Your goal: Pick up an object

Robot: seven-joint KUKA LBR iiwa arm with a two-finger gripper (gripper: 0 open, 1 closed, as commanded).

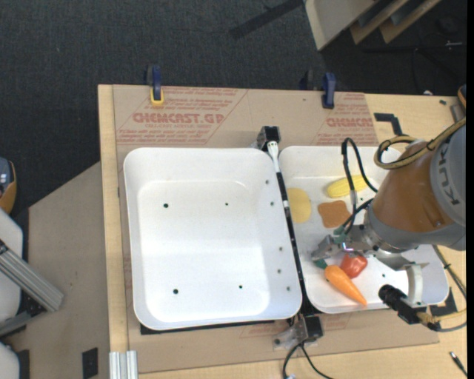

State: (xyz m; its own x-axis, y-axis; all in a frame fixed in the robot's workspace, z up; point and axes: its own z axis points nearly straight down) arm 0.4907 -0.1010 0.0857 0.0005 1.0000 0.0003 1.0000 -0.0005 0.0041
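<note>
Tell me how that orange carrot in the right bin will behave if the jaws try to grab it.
The carrot looks like smooth molded plastic, so probably stiff, light and somewhat slippery. Its tapered, rounded shape suggests it could roll or squirt out of a pinch. It lies against a red toy, which may get nudged along.

Two blue clamps (pixel 155 76) (pixel 329 83) hold a brown board (pixel 111 222) printed with red lettering on the bench, above dark carpet (pixel 67 59), with a wooden frame (pixel 370 22) at top right.
</note>
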